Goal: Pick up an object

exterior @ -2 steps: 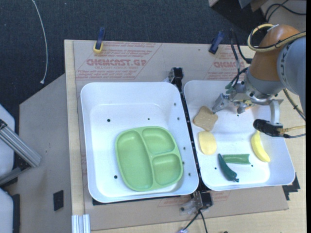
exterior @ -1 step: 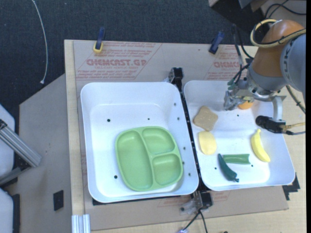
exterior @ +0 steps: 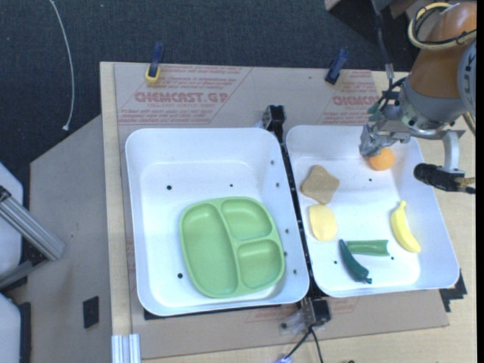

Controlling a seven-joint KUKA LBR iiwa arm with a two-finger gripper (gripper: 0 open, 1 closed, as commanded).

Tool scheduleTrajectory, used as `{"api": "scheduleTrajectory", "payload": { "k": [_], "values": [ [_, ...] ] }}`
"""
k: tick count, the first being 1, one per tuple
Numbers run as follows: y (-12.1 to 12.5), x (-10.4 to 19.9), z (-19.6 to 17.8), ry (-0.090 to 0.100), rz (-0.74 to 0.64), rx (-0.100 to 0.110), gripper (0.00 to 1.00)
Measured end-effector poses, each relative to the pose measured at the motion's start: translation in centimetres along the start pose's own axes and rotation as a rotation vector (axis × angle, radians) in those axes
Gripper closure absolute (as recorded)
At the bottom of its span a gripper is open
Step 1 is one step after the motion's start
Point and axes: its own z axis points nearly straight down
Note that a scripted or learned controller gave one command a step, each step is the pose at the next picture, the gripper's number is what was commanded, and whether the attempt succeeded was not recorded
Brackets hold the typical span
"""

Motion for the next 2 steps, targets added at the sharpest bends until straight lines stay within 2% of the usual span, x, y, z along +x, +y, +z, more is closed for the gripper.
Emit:
{"api": "scheduleTrajectory", "payload": {
  "k": [2],
  "values": [
    [0.1, -0.8, -8.6, 0.0, 0.0, 0.0, 1.0]
  ]
}}
